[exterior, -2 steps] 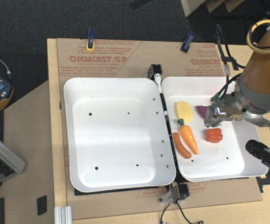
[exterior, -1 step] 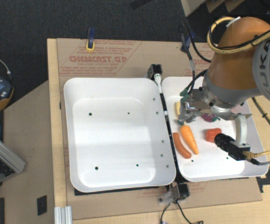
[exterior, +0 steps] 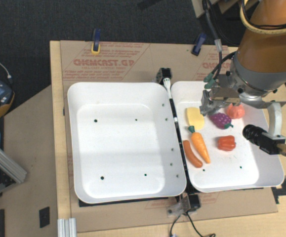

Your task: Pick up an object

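One purple grape bunch (exterior: 221, 119) just beside the fingers (exterior: 205, 107).

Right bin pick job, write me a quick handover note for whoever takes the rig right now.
Gripper: low over the right bin, beside the yellow block; nothing seen held.
Right bin holds the yellow block, purple grapes, a pink piece, a red pepper, a carrot and a sausage.
Left bin: no toys in it.
Done: arm is over the toys.
Left: grasp one and lift it.
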### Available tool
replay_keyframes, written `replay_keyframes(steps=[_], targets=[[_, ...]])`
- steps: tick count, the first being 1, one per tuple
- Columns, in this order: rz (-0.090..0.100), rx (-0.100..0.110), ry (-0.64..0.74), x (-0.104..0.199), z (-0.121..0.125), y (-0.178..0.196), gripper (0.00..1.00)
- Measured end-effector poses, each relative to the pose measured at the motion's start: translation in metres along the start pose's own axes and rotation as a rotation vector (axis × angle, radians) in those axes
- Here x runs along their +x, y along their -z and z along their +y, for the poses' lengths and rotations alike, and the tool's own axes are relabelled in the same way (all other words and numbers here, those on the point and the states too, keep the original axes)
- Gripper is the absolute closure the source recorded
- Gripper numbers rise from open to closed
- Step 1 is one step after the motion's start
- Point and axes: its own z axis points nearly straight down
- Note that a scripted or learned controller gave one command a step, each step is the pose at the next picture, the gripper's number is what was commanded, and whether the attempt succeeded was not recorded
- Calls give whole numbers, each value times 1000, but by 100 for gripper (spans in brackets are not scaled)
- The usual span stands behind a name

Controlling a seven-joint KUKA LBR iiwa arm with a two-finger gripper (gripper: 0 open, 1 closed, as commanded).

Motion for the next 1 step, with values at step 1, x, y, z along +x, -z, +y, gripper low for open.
replay_keyframes(steps=[1], targets=[[1, 11, 2, 30, -33, 9, 100]])
